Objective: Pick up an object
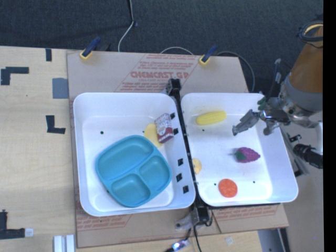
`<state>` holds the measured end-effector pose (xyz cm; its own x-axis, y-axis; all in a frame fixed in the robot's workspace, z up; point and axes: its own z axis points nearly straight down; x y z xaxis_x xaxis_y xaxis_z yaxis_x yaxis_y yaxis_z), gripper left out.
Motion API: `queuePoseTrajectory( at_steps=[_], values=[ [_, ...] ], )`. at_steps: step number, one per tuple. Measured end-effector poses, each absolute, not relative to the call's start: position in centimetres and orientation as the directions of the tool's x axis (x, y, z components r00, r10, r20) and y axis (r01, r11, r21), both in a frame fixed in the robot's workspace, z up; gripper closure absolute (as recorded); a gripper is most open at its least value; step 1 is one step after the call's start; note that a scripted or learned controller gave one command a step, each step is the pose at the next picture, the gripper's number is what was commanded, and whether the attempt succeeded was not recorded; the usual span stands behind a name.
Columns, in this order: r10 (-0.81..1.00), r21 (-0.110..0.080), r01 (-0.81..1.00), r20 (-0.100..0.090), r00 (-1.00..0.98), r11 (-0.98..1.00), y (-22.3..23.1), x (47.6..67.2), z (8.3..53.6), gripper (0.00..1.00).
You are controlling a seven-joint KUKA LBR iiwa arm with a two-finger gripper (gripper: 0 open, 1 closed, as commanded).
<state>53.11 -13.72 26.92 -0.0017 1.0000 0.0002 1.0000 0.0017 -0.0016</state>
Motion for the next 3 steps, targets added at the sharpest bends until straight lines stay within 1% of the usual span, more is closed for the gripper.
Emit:
queuePoseTrajectory(
  at_steps=[1,2,3],
  values=[
    [1.0,-0.006,1.0,0.0,0.0,0.0,-13.9,53.5,20.6,0.0],
    [1.0,-0.006,1.0,0.001,-0.001,0.001,-13.5,53.4,16.2,0.0],
    [1.0,-0.008,1.0,0.001,-0.001,0.001,-13.2,53.2,9.8,0.0]
  ],
)
